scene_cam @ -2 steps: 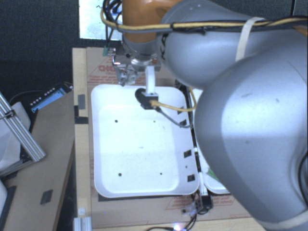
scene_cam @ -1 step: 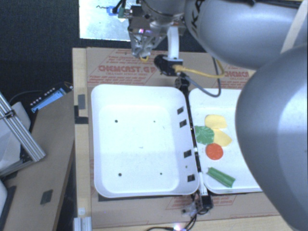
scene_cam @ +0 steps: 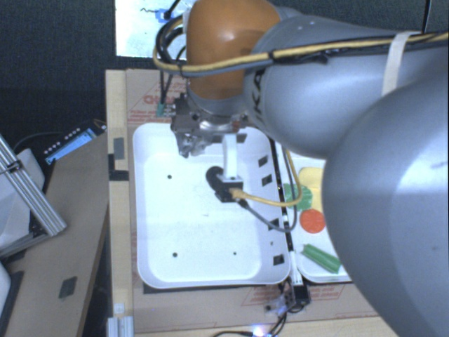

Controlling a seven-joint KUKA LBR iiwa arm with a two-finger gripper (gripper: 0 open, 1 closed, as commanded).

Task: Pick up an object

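Fingers (scene_cam: 188,146) hung over the left bin (scene_cam: 161,258); their opening could not be told. Retargeting toward the green block (scene_cam: 321,258) in the right bin (scene_cam: 324,278) was advisable.

Cardboard sheet (scene_cam: 144,93) under left bin (scene_cam: 182,223)

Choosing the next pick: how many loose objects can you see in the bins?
3, all in the right-side bin: yellow item, orange disc below it, green block at the front. The arm may hide more.
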